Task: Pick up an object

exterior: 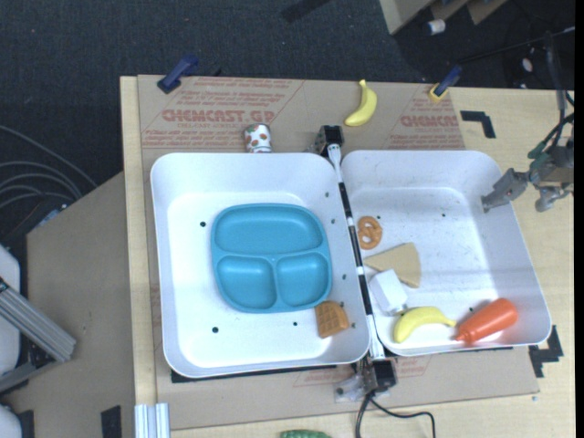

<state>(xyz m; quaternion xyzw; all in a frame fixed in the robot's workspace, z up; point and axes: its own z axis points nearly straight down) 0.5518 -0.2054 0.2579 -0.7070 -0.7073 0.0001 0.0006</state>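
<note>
Claw [527, 188] at right edge of frame, over right bin [511, 245] rim, fingers spread, holding nothing. Banana [422, 321] and carrot [488, 319] lie lower right. Best: move down-left, drop straight, squeeze middle.

Gripper [522, 192] sits at the far right of the camera view, at mid-height. Two grey fingers [503, 190] are visible, splayed apart, one angling left and down, the other to its right. Nothing sits between them. Only the gripper end of the arm shows, entering from the right edge; thin cables run up from it along that edge.
</note>
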